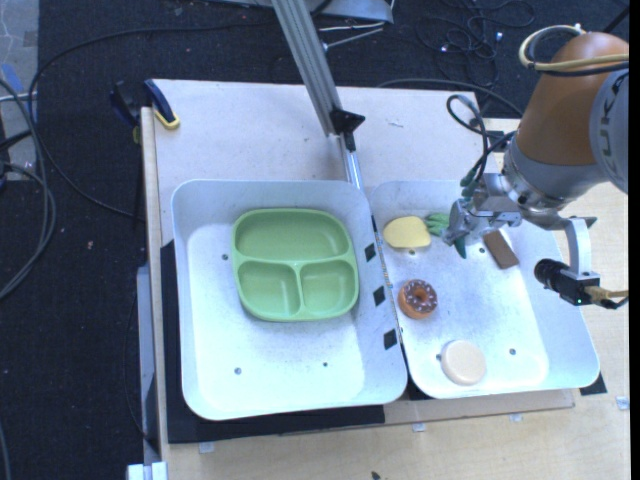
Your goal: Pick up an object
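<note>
Dark carpet strewn with black cables surrounds a pale wooden bench (250, 128), and on that bench sit two shallow white bins side by side. One grey metal pole (308, 53) slants down from twelve o'clock to the seam between the bins.

Counting the loose things: one green divided plate (296, 264), one yellow rounded piece (406, 233), one small green item (438, 222), one chocolate-glazed doughnut (418, 298), one cream-coloured disc (464, 361) and one brown block (501, 249).

One arm (570, 108), grey with an orange band, comes in from three o'clock. Its gripper (462, 236) hangs low over the right bin (560, 353), at about one o'clock within that bin. Whether its fingers are spread or closed cannot be made out from this angle, and nothing can be seen between them. The small green item lies just beside the gripper at its nine o'clock side, and the brown block lies just beside it at four o'clock; contact with either cannot be judged.

Left bin (210, 368) contents: the green plate alone, with three compartments, sitting a little toward twelve o'clock of the bin's middle.

Right bin contents: the yellow piece near eleven o'clock, touching or nearly touching the green item; the doughnut toward nine o'clock, below the yellow piece; the cream disc near six o'clock; the brown block toward two o'clock of centre.
</note>
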### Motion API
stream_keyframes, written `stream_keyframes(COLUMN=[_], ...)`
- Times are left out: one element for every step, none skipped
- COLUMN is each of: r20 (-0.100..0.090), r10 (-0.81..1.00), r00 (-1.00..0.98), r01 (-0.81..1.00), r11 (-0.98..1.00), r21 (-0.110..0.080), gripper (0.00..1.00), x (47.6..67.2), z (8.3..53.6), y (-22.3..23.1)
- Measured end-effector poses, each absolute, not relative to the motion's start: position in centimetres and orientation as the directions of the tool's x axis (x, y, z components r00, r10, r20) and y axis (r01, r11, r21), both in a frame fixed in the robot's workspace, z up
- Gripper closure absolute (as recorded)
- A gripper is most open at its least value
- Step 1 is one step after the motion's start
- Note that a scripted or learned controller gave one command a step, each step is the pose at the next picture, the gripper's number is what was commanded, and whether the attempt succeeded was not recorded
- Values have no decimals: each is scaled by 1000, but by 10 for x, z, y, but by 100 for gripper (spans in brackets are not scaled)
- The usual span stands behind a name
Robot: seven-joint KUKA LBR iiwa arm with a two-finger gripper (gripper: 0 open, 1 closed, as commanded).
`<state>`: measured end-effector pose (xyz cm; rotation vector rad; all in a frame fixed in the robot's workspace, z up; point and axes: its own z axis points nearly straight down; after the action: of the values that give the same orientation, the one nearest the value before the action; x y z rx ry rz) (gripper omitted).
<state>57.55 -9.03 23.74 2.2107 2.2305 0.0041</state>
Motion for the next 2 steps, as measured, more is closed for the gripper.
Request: stream_keyframes(r20=[1,1], r10=[1000,1000], r00=[-8,-7], r01=[1000,1000], r11=[8,7], r21=[3,2], gripper=[100,100], x=[590,600], z=[239,237], y=[-47,-5])
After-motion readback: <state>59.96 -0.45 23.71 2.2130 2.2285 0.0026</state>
